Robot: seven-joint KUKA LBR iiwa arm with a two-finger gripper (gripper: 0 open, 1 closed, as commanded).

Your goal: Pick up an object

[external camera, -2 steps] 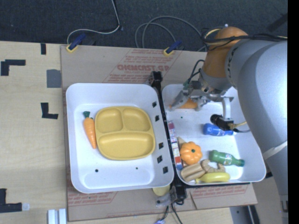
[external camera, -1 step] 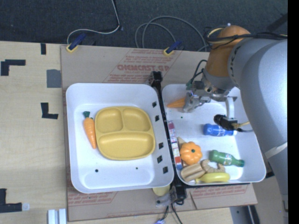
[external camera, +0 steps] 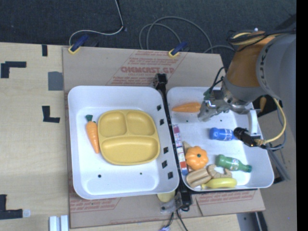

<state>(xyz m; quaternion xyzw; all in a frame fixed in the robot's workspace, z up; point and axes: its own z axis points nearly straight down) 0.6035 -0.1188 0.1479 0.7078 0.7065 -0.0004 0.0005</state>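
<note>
A robot lab: two white bins [external camera: 77, 129] sit on cardboard [external camera: 139, 69] on a bench, with loose cables [external camera: 168, 25] at the far side.

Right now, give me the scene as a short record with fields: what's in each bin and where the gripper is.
left bin: yellow divided plate; toy carrot lying beside the plate's left edge
right bin: orange carrot piece, blue bottle, small pumpkin, green bottle, bread roll, banana
gripper: over the right bin's upper part, just right of the orange carrot piece
held object: none visible between the fingers
</note>
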